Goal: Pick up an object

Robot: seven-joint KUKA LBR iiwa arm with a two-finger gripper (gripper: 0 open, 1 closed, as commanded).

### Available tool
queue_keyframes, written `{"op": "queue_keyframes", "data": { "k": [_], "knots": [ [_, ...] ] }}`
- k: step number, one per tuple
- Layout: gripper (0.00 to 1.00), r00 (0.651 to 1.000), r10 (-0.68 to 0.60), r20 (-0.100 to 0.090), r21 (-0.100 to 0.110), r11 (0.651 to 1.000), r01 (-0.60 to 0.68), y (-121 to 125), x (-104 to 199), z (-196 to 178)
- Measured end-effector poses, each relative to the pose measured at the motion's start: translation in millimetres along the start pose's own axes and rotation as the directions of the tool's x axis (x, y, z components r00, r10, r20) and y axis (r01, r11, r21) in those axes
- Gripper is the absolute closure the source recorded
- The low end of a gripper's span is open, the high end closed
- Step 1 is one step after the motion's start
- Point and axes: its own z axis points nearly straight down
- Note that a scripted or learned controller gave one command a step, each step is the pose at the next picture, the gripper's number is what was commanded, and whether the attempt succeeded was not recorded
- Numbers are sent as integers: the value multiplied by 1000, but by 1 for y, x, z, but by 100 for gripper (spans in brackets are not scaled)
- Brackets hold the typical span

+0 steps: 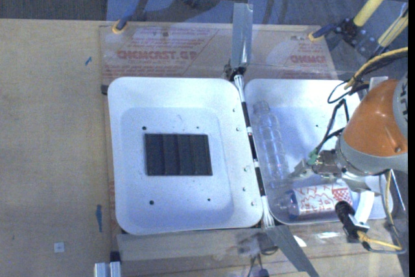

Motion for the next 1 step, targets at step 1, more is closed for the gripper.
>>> {"op": "queue_keyframes", "data": {
  "k": [1],
  "knots": [
    [0,974,227,2,7,974,-227,34,72,-96]
  ]
}}
